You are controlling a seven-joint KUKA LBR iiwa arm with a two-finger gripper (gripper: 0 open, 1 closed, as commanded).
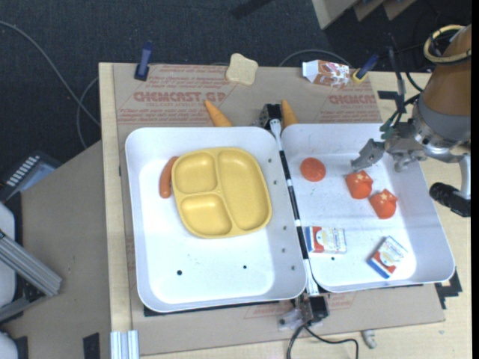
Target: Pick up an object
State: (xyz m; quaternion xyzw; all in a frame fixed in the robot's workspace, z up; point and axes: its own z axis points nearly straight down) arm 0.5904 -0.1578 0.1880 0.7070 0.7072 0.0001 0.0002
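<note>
My gripper [385,155] hovers over the far right part of the right bin [419,275], its two grey fingers spread apart with nothing between them, so it is open. Just below it and slightly left lies a red strawberry-like piece [359,184]; a second one [384,203] lies a little nearer the front. A round red tomato [313,169] rests to the left of them. Two small cartons [327,239] [387,255] lie near the bin's front. The grey arm with its orange band [449,88] comes in from the right.
The left bin [217,286] holds a yellow divided plate [221,191] with a sausage [165,178] beside it. Behind the bins on the board lie a bread slice [242,68], a carrot [217,114], a small carton [327,72] and blue clips [143,60].
</note>
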